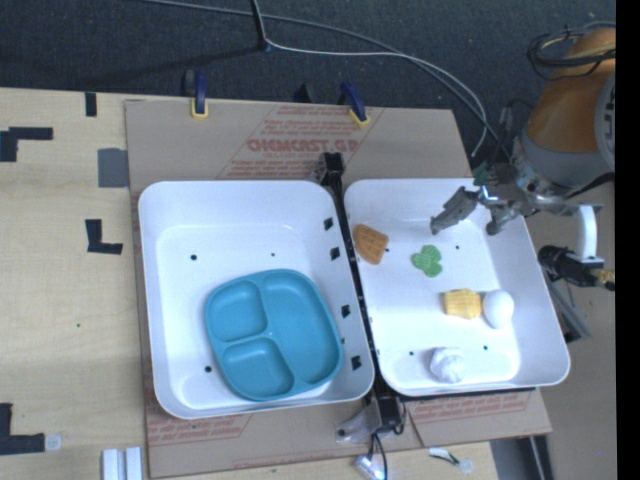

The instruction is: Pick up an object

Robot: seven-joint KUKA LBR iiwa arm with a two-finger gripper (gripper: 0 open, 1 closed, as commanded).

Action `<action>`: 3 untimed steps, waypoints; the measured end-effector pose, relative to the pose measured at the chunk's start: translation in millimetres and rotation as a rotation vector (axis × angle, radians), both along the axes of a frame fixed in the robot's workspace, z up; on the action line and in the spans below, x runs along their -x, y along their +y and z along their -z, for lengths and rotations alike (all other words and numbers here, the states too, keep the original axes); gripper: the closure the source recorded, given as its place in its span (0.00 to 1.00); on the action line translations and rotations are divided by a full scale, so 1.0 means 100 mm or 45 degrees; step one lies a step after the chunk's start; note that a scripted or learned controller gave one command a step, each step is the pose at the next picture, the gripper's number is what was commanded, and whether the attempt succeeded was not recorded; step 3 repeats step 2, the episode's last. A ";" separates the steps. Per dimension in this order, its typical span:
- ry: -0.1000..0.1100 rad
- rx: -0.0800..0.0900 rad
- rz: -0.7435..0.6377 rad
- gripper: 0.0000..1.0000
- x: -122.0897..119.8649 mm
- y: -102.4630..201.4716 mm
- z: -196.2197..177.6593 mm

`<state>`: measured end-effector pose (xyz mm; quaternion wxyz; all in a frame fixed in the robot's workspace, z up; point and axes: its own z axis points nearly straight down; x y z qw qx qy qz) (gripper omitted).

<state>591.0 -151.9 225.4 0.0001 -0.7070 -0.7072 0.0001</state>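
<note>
My gripper [469, 218] hangs over the back right part of the right bin [520, 258], open, with nothing between its fingers. Below and left of it a small green object [428, 260] lies on the bin floor. An orange-tan piece [370, 243] rests near the bin's left wall. Toward the front right a yellow block [461, 304] touches a white egg-shaped object [497, 307]. A white crumpled item [447, 365] sits near the front wall.
The left bin [170, 218] holds a blue divided plate [271, 333]. A black divider with clips runs between the two bins. Cables cross the dark floor behind the bench, and clamps hold the cardboard at the back edge.
</note>
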 end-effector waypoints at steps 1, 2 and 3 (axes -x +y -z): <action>0.000 0.000 -0.001 1.00 0.00 0.00 -0.10; 0.001 0.000 -0.001 0.00 0.00 0.00 -0.10; 0.001 0.000 -0.001 0.00 0.00 0.00 -0.10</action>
